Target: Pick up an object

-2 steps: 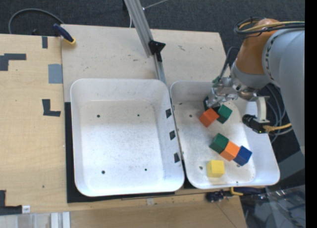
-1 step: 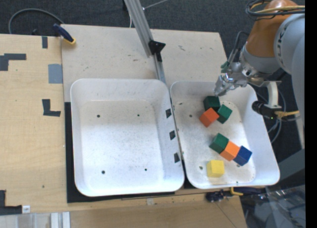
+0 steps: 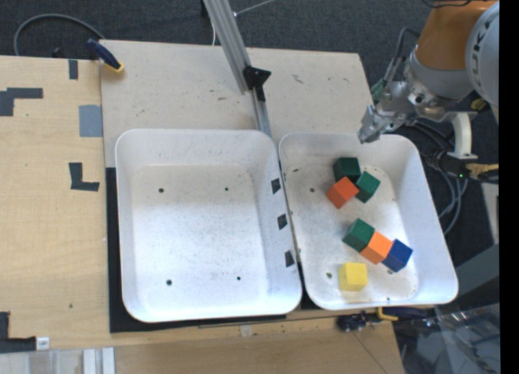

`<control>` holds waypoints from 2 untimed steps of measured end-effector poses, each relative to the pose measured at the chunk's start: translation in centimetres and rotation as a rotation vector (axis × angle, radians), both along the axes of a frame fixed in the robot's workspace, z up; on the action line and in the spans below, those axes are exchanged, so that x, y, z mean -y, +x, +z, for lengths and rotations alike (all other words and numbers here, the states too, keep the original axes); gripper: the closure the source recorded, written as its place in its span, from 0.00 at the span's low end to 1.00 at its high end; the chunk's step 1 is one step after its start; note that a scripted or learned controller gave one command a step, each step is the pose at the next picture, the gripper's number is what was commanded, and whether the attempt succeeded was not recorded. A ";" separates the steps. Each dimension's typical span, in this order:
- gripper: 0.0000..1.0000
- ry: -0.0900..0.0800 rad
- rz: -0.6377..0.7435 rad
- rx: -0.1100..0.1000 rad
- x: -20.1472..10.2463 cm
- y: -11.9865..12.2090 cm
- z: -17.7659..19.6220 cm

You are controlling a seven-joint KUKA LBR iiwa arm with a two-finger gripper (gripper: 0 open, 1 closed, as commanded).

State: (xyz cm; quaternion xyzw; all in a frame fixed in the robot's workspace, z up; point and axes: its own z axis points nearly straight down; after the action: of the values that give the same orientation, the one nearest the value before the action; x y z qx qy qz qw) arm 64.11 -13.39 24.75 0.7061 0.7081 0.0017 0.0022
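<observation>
1. We see the gripper (image 3: 371, 131) poised over the far rim of the right bin (image 3: 430, 202), near its back edge, the grey arm (image 3: 454, 40) reaching in from the right.
2. We cannot tell how the jaws stand; nothing shows held in them.
3. In the right bin, two dark green cubes (image 3: 347, 168) (image 3: 368, 185) and an orange-red cube (image 3: 342, 192) cluster together toward the back, touching or nearly so.
4. Nearer the front, a third green cube (image 3: 358, 234), an orange cube (image 3: 377, 247) and a blue cube (image 3: 397, 255) sit pressed in a row, close to the right wall.
5. A yellow cube (image 3: 353, 276) lies apart by the front rim, with bare floor on its left.
6. We note open floor along the right bin's left side, beside the shared rims.
7. The left bin (image 3: 130, 202) sits just beside it, its rim touching the right bin's.
</observation>
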 end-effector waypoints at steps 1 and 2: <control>1.00 0.001 -0.001 -0.006 0.0 0.0 0.5; 1.00 0.002 0.002 -0.009 -5.0 -2.7 -0.9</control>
State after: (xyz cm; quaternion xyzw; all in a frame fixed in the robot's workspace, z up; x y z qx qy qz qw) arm 61.37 -8.40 23.81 0.7055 0.7087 -0.0009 -0.0017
